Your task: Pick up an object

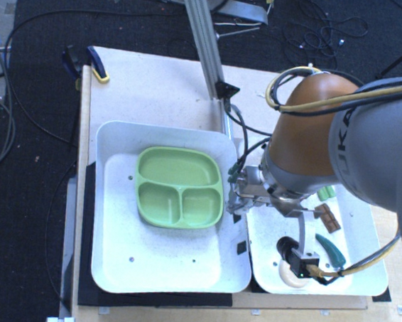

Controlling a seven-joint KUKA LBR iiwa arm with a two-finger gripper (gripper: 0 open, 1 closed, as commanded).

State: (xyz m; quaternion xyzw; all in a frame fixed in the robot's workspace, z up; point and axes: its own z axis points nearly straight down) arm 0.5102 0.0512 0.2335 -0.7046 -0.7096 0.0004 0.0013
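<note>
The green divided plate (180, 188) lies flat in the left bin (105, 254), its right rim close to that bin's right wall, with bare floor to its left and toward the near edge. Its long axis runs roughly left to right: 1 wide compartment far, 2 smaller near. The gripper (237, 200) hangs just beside the plate's right rim, over the ridge between the bins; I cannot tell whether it is open or closed. In the right bin (360, 281) lie a brown block (329, 219) and a teal piece (331, 250). Both bins sit on a pale bench (152, 80).

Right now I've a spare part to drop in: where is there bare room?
Left bin: bare floor between the green plate and the near wall, plus a strip along its left. Right bin is crowded: arm, teal piece, brown block.
</note>
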